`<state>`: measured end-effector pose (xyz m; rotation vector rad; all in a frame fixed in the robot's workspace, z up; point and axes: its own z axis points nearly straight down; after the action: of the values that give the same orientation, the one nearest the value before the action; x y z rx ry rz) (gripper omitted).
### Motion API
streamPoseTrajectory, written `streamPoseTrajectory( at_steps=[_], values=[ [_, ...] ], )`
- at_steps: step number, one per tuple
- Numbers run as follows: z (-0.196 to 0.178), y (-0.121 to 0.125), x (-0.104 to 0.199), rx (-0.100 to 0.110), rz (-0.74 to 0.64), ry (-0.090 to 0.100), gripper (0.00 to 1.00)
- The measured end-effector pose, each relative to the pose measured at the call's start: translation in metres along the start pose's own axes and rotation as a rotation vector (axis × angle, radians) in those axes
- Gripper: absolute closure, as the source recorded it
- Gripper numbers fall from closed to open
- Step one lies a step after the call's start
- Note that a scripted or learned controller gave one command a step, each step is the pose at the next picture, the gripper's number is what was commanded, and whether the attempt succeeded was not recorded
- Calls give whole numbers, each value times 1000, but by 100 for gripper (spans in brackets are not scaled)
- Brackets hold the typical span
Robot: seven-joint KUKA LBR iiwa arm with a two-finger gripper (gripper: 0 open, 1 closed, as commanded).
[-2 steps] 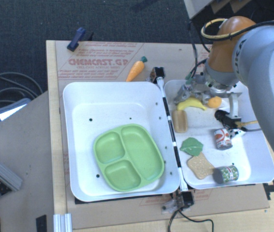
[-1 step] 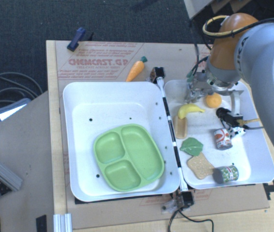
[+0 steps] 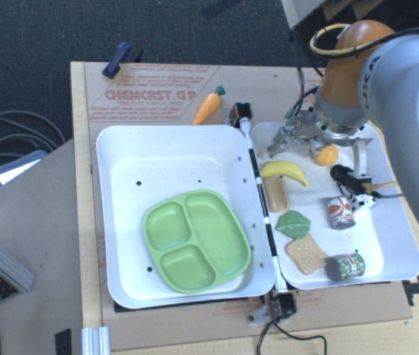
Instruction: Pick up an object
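Observation:
My gripper [image 3: 292,136] hangs low over the far end of the right bin [image 3: 398,228], under the arm's orange band. A small orange fruit [image 3: 328,154] lies just to its right and a yellow banana [image 3: 284,171] lies just in front of it. Further forward in the same bin are a wooden block [image 3: 276,193], a green leaf-shaped piece [image 3: 293,223], a tan cracker [image 3: 306,254], a red-and-white can [image 3: 340,212] and a green-labelled can [image 3: 345,266]. I see nothing held in the gripper.
The left bin [image 3: 121,161] holds a green divided plate [image 3: 195,239]. Behind the bins, on the cardboard, lie a toy carrot [image 3: 207,107], a small black object [image 3: 240,112] and a blue object [image 3: 115,60]. The arm's grey body covers the right bin's far right corner.

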<state>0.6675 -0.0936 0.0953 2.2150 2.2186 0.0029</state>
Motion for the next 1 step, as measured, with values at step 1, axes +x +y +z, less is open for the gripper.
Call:
streamPoseTrajectory(
  at_steps=[1],
  values=[
    [11, -61, -7, 8, 3, 4, 0]
  ],
)
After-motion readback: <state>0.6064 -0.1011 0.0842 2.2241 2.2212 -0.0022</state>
